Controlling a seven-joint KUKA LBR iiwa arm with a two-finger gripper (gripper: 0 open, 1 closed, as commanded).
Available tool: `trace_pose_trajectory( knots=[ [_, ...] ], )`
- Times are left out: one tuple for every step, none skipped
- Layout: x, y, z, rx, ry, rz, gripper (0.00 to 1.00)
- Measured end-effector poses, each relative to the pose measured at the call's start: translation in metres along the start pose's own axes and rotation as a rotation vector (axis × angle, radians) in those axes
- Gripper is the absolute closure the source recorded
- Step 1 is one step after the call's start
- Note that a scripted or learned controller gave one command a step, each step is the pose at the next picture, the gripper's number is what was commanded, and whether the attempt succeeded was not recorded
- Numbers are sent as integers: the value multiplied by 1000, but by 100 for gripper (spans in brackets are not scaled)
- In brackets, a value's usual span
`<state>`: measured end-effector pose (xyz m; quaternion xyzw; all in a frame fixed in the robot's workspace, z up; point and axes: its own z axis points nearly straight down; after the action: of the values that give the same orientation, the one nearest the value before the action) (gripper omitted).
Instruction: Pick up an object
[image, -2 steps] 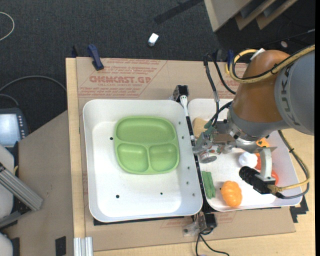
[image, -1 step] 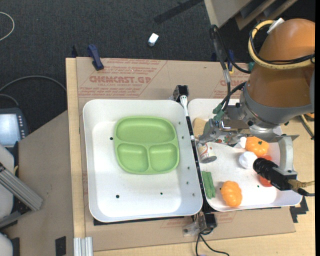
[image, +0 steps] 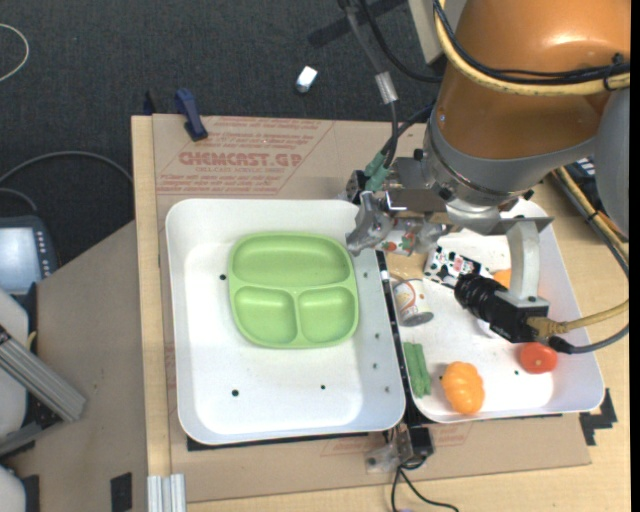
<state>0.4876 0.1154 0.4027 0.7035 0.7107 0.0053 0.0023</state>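
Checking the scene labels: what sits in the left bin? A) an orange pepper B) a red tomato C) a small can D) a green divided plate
D: the green divided plate lies in the left bin, while the orange pepper and red tomato lie in the right bin.

Red print reading "CHEMCAST G P" runs across the brown board (image: 240, 150) that lies under the bins, just beyond the far rim of the left bin (image: 190, 300). Smaller red lines sit above and below that word on the same board, too small to read. A small white carton (image: 455, 264) in the right bin, right of the left bin's far corner, carries dark and red markings that cannot be made out.
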Motion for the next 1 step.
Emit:
trace_pose_trajectory(
  knots=[
    [39, -12, 119, 25, -7, 6, 100]
  ],
)
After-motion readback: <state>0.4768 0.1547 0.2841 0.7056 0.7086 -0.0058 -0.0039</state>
